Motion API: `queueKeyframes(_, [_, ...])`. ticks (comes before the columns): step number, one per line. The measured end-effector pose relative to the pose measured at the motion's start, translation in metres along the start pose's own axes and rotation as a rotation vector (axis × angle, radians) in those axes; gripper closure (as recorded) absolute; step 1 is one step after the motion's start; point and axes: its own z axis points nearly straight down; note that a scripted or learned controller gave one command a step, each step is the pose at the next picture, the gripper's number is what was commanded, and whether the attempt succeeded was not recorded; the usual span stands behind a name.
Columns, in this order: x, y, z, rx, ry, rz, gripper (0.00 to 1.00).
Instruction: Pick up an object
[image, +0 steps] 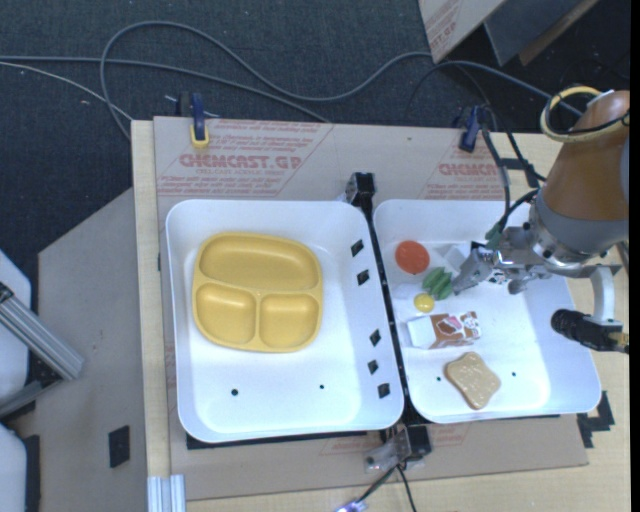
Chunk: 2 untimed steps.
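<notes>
2 white bins are seen: the left bin (190, 330) is occupied by a yellow divided plate (258, 291). The gripper (468, 272) is lowered in the right bin (560, 385), beside a green item (438, 283), crowded by a red ball (411, 256), a wrapped snack (448, 327) and toast (472, 379).

end effector (468, 276) beside green toy (438, 281)

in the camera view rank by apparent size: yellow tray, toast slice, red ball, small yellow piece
1. yellow divided tray, by far the largest
2. toast slice
3. red ball, a little smaller than the toast
4. small yellow piece, the smallest
</notes>
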Motion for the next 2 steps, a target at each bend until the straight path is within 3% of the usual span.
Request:
queueKeyframes(1, [0.0,0.003,-0.008,-0.014,-0.002,-0.003,0.0])
queueKeyframes(2, [0.003,0.006,0.035,-0.011,-0.002,-0.003,0.0])
